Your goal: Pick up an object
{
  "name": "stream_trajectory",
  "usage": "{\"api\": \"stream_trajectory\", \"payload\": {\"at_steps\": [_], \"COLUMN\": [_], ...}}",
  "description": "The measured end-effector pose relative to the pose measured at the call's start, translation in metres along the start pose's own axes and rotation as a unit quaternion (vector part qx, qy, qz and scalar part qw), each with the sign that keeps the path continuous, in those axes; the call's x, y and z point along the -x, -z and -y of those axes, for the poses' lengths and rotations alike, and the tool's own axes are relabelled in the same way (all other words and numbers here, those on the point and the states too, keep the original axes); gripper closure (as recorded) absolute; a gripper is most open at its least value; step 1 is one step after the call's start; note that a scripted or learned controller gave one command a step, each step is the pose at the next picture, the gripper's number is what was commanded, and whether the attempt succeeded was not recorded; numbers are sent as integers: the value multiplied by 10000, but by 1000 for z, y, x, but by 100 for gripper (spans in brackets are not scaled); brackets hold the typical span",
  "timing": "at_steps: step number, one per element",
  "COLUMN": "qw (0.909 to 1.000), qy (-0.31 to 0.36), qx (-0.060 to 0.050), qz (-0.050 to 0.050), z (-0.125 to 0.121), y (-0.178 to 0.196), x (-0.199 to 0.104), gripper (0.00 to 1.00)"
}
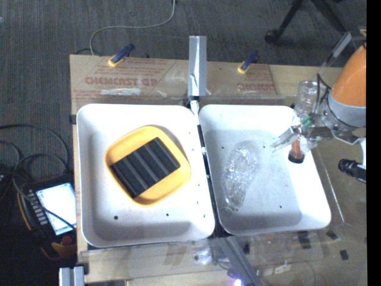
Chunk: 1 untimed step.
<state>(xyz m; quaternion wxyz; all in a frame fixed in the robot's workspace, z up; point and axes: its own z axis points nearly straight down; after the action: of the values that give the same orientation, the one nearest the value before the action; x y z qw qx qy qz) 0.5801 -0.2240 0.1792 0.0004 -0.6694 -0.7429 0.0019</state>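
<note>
A clear, crumpled plastic bottle (239,173) lies in the middle of the right bin (309,210). A yellow rounded block with a black ridged top (147,164) rests in the left bin (95,219). My gripper (293,145) hangs over the right bin's right rim, right of the plastic bottle and apart from it. A small dark red piece (296,156) shows at the gripper's lower end; I cannot tell what it is. Nothing is visibly held.
The two bins meet at a ridge (202,159) in the middle. A clear plastic piece (306,94) shows just above the gripper, outside the right bin's far corner. Blue-and-yellow clamps (121,54) sit on the bench's far edge.
</note>
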Motion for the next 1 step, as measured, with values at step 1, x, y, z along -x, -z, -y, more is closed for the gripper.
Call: {"api": "stream_trajectory", "payload": {"at_steps": [1], "qw": [9972], "qy": [-746], "qx": [6], "qz": [-19], "z": [-18], "y": [-9], "x": [-21], "gripper": [0]}}
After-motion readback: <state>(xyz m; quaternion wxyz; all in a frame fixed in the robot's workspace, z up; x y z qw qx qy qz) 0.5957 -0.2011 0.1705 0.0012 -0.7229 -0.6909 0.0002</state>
